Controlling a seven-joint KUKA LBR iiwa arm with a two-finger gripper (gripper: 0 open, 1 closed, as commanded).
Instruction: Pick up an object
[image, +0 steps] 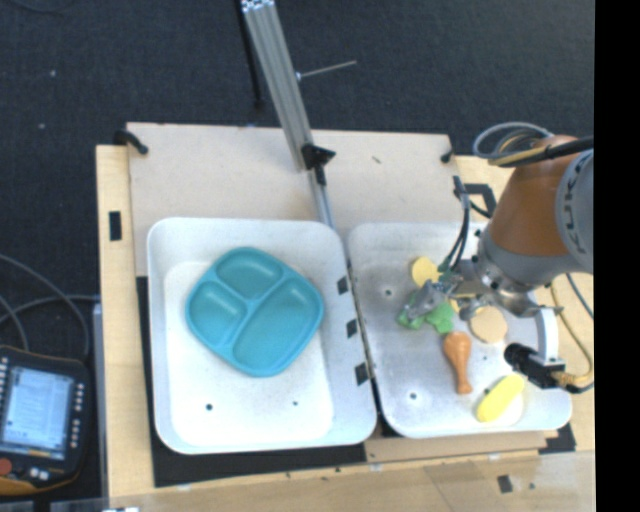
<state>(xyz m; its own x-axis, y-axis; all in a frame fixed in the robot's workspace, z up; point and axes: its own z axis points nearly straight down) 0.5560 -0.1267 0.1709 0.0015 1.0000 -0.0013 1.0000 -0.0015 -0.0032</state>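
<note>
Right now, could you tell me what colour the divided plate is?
The divided plate is turquoise blue, seen in the camera view.

A teal divided plate is lying in the left white bin; a handheld screen is glowing beside the bench.

Green toy — right bin

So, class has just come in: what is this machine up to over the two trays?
A grey and orange robot arm reaches in from the right, its gripper low over the right bin, at a green toy. Nearby lie a yellow piece, a drumstick, a tan round and a lemon-like toy. The left bin holds a blue divided plate. Nothing is lifted yet.
</note>
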